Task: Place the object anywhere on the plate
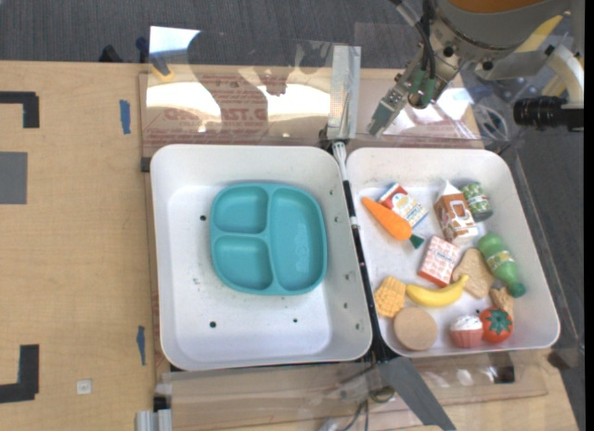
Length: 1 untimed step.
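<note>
The step in hand, as I judge it, is the pick: no toy is on the plate yet, and the gripper hangs beyond the far rim of the right bin, above the bench, not over the food. Whether it is open or closed cannot be told from here.

No object is named, so any toy in the right bin may serve. To do it well, choose one that lies apart from its neighbours. At the near end the pieces crowd together and touch, so a descent there risks nudging two at once. The carrot, farther back on the left side, has bare bin floor to its near left and lies closest to the plate; it looks the safest choice. Close across its narrow width, lift clear of the wall between the bins, then lower over the plate's large right compartment.

Counted, near to far:
- one round biscuit, one cupcake and one tomato along the near wall
- one yellow waffle piece, one banana, and one small brown piece I cannot make out
- one slice of toast, one pink carton, one green bottle
- one carrot, one white carton touching it, one brown carton, one green can

That makes three cartons and thirteen toys in all, if I read the clutter rightly. There is one teal plate with three compartments, in the middle of the left bin, and two bins.
</note>
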{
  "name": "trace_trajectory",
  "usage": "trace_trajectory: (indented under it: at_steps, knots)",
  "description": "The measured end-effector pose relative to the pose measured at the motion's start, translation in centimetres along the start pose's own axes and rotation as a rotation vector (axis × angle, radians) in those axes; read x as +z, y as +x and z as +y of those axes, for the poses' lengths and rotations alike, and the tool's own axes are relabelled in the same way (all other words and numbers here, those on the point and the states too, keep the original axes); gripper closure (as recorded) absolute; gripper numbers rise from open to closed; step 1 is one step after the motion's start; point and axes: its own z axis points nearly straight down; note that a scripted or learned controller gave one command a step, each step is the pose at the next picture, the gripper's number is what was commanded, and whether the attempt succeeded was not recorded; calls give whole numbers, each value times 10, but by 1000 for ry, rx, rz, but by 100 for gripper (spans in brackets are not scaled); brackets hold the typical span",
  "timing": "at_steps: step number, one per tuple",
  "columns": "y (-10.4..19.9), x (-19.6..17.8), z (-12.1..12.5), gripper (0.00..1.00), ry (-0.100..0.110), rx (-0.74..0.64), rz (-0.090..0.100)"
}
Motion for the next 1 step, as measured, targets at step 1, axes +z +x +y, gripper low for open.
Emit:
trace_trajectory:
  at_steps: [1]
  knots:
    - [14,114,19,100,16,50,13]
